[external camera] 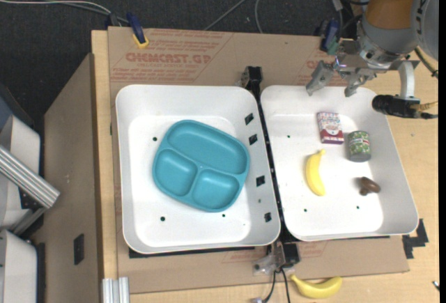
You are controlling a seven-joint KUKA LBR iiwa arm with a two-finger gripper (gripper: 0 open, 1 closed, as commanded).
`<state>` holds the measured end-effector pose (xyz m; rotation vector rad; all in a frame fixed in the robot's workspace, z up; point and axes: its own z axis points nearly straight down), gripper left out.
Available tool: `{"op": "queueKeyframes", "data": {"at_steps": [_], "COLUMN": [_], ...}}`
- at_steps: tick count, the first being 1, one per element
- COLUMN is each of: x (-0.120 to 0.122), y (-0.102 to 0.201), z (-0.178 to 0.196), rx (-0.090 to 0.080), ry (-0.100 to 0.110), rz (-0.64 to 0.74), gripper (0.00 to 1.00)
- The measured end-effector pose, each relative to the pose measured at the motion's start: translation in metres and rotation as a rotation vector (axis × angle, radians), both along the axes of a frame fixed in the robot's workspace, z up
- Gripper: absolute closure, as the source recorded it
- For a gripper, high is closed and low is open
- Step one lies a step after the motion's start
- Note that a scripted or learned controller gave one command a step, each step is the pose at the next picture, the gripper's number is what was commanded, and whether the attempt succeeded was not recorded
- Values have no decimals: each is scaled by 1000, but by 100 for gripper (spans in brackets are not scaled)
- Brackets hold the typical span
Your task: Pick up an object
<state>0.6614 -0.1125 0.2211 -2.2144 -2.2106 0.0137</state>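
A second banana (319,286) is being cut off at the bottom edge of the frame, and a small brown object (368,187) in the right bin (397,218) is too small to be identified. "CHEMCAST" is being displayed in red on the cardboard (174,51) at upper left, while print on the small box (330,127) is unreadable. The gripper (339,83) is being held spread open and empty at upper right, above the bin's far rim, with a banana (315,172) and can (359,145) lying below.

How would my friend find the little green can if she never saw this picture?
Look in the right white bin, on the side nearest the robot's hand. The green can stands just right of a small pink-and-white box. It is the only round, green thing; the banana beside it is long and yellow.
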Motion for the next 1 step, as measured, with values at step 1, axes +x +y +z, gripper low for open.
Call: {"op": "queueKeyframes", "data": {"at_steps": [1], "x": [3], "y": [0], "z": [8], "rx": [-2], "ry": [-14], "rz": [3], "gripper": [0]}}
